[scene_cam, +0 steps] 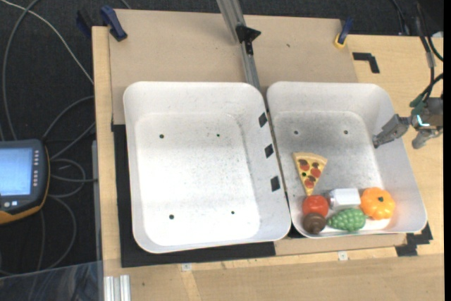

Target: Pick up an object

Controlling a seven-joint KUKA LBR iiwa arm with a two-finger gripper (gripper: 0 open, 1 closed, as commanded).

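The right bin (pixel 331 99) holds a pizza slice toy (pixel 310 171) near its middle. Along its front edge lie a red tomato (pixel 316 205), a small brown piece (pixel 313 223), a green bumpy vegetable (pixel 347 220), a white block (pixel 344 197) and an orange pumpkin (pixel 378 202). My gripper (pixel 405 135) hangs over the right rim of this bin, up and to the right of the pile. It is open, its two grey fingers spread apart with nothing between them.
The left bin (pixel 141 151) lies beside the right one. A metal pole (pixel 229 3) slants down to the seam between the bins. Blue (pixel 113 22) and yellow (pixel 343 35) clamps grip the board's back edge. A handheld pendant (pixel 21 176) lies at far left.
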